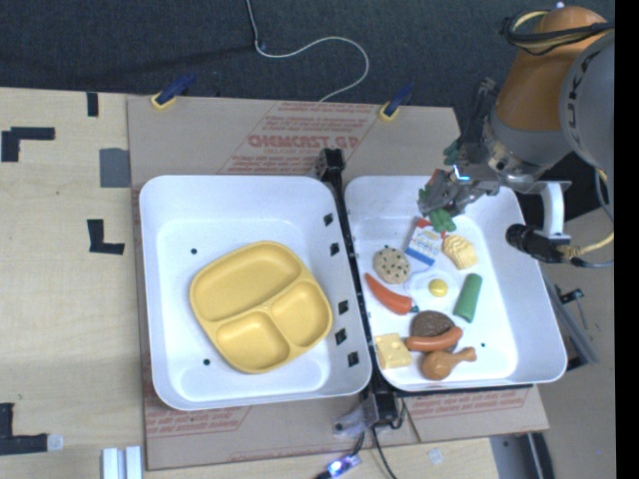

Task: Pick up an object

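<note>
My pincer point(439, 206) hung low over the back part of the right bin point(529, 352). It was dark and small in the picture, so I could not tell how it was set. I saw no toy in its grip.

Just under my pincer stood a little milk carton point(423, 243), white with red and blue on it. It looked close to the tip of my pincer, but I could not tell if they touched. Beside the carton, toward my arm, lay a yellow corn piece point(459, 251). On the other side of the carton lay a round cookie point(391, 263) with dark chips.

Nearer the front lay a red chili point(389, 295), a small fried egg point(437, 288) and a green pickle point(467, 297). In front of those sat a brown meat patty point(431, 323) with a sausage point(435, 341) touching it. A block of cheese point(391, 351) and a chicken leg point(447, 361) lay near the front wall.

The left bin point(170, 208) sat right beside the right one. A yellow plate point(260, 305) with three parts lay in it, turned at a slant.

Both bins rested on a sheet of cardboard point(290, 138) on the tabletop point(60, 317). A thin white wire point(310, 46) curled behind them.
</note>
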You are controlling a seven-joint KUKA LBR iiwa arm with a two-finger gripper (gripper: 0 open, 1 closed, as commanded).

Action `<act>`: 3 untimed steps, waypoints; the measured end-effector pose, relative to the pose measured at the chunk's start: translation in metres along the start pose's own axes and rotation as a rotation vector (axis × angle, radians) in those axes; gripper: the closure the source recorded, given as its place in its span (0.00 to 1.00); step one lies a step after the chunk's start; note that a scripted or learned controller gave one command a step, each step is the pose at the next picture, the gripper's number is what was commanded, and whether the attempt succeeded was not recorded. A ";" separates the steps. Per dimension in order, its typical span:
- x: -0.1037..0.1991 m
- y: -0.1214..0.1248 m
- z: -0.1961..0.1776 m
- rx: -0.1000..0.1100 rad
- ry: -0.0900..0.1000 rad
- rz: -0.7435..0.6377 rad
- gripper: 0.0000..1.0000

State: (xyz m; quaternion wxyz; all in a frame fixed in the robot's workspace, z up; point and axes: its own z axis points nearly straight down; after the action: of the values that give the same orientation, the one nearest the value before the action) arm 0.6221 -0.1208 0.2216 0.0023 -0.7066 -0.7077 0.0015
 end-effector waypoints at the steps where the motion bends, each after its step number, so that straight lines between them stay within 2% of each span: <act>1: 0.055 -0.007 0.013 0.004 0.000 -0.004 1.00; 2: 0.100 -0.014 0.004 0.003 0.001 -0.005 1.00; 3: 0.115 -0.002 0.006 0.002 -0.001 -0.002 1.00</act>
State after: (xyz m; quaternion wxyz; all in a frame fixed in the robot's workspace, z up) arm 0.6198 -0.0058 0.2156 0.0026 -0.7060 -0.7082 0.0027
